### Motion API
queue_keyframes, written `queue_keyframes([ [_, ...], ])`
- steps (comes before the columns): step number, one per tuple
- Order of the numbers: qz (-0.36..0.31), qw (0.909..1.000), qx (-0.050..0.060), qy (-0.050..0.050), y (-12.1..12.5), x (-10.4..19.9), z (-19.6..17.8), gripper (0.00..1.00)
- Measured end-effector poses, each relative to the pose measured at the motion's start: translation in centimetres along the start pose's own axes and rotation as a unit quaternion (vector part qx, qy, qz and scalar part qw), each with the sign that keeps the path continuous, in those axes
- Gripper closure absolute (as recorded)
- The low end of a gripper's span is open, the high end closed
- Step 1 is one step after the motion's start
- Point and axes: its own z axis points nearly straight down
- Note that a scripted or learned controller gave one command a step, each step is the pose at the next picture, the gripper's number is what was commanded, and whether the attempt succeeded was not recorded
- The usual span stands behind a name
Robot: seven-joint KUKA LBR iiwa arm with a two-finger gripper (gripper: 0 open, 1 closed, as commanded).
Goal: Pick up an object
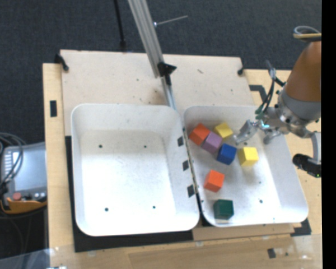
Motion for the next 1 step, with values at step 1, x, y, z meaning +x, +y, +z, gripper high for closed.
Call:
queue_keyframes([
  [1, 0.000, 1.0000, -0.002, 0.000, 0.11, 0.01, -0.29, 0.00],
])
